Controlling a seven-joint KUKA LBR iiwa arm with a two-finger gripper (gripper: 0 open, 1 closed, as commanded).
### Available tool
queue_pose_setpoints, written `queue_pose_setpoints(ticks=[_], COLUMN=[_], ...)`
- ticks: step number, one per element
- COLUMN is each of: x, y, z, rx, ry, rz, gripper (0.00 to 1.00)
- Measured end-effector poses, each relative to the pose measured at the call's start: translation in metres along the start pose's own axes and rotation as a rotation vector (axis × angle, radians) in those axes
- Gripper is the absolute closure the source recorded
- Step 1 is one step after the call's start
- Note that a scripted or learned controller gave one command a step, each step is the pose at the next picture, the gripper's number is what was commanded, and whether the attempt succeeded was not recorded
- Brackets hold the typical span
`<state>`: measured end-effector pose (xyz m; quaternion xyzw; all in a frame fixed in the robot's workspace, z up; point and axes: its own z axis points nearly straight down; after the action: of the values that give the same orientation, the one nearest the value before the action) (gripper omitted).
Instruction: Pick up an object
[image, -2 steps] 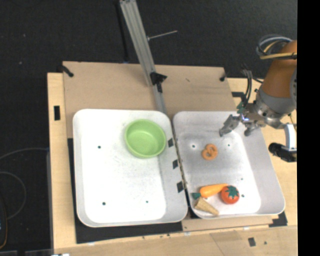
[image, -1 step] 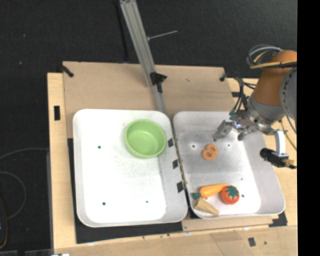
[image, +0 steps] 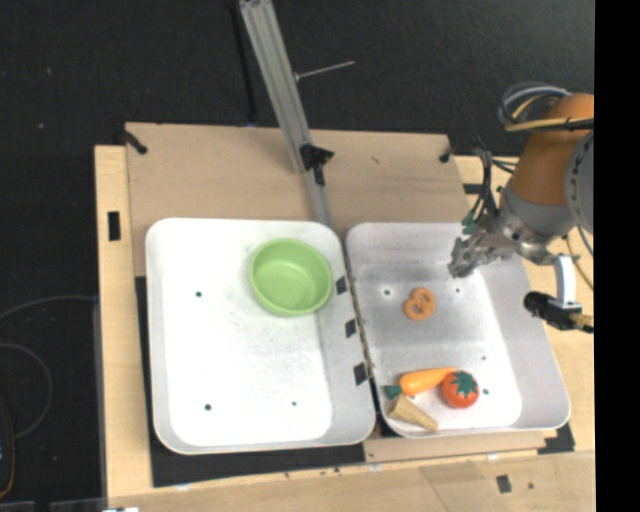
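Overhead slanted view of my rig. The table carries two shallow white bins side by side. The left bin holds a green bowl, upright, in its upper right part near the wall shared with the other bin. The right bin holds four small things: an orange pretzel-shaped piece lying alone near the middle, and, grouped along the lower edge, a toy carrot, a red tomato-like piece just right of the carrot, and a tan wedge below the carrot, close to the bin's lower left corner. The arm enters from the right, its orange band above the wrist. The jaws hang over the upper part of the right bin, up and to the right of the pretzel-shaped piece and apart from it. From here I cannot tell how far the jaws are parted, nor make out anything held between them.
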<state>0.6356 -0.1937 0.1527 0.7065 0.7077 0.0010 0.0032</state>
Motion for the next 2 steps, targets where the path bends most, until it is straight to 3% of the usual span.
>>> queue_pose_setpoints(ticks=[2], x=[0.004], y=[-0.005], z=[-0.085], rx=[0.004], ry=[0.002], rz=[-0.001], gripper=[1.0])
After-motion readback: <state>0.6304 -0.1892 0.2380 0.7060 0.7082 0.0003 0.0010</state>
